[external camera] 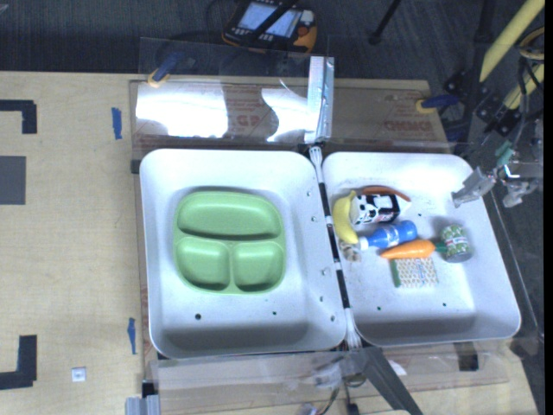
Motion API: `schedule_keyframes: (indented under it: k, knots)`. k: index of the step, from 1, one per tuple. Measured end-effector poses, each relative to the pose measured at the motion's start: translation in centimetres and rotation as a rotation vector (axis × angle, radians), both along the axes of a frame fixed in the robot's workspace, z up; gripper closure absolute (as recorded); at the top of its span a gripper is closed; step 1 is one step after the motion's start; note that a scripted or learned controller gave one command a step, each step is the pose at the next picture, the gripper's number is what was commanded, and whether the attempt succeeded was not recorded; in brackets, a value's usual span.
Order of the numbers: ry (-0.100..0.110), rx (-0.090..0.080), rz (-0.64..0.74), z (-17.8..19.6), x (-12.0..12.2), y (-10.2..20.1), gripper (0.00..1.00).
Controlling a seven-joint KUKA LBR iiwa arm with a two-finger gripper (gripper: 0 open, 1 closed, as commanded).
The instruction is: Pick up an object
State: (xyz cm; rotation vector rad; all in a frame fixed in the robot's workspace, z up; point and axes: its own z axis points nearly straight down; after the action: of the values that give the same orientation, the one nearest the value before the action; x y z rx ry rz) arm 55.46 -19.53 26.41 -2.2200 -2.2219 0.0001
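The right white bin (415, 318) holds a cluster of small objects. A yellow banana (345, 218) lies by the bin's left wall. Beside it is a black-and-white cow-patterned toy (377, 208) with a red strip behind it. A blue bottle (390, 234) lies below the toy, touching an orange carrot (408, 250). A green speckled ball (454, 241) sits at the carrot's right end. A flat patterned card (416, 271) lies in front. My gripper (473, 188) hangs over the bin's far right rim, apart from the objects and up and to the right of the ball.
The left white bin (173, 318) holds a green divided plate (231, 238). A clear plastic panel (225, 102) stands behind the bins. Cables and stands crowd the right edge by the arm (518, 167). A handheld pendant (268, 22) lies behind the bench.
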Motion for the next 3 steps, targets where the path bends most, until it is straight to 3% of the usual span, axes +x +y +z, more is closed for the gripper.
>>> schedule_keyframes:
  k: [1,2,3]
  knots:
    - [-0.001,0.000,0.143,-10.8,1.8,4.4,0.00]
    - [-0.027,-0.011,0.172,-17.0,-2.1,6.4,0.00]
    - [-0.007,-0.001,-0.047,-17.8,1.0,7.6,0.00]
